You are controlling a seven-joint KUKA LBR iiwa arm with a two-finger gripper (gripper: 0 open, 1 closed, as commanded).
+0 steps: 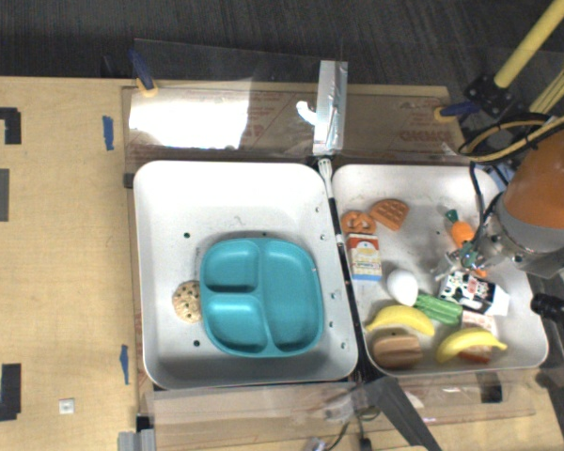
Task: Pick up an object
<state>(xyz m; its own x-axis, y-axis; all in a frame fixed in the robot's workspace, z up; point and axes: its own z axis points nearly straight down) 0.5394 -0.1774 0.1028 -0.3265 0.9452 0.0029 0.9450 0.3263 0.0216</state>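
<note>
While the hand (466,269) is lowered over the right bin (423,184), its grip cannot be told; approach step; a closing on the cow-patterned card (474,293) is required next.

Arm (545,205) cut off at right edge

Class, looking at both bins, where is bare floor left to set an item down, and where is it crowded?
Bare: left bin floor behind the teal tray. Crowded: right bin, front half, around the bananas, egg and end effector.
</note>
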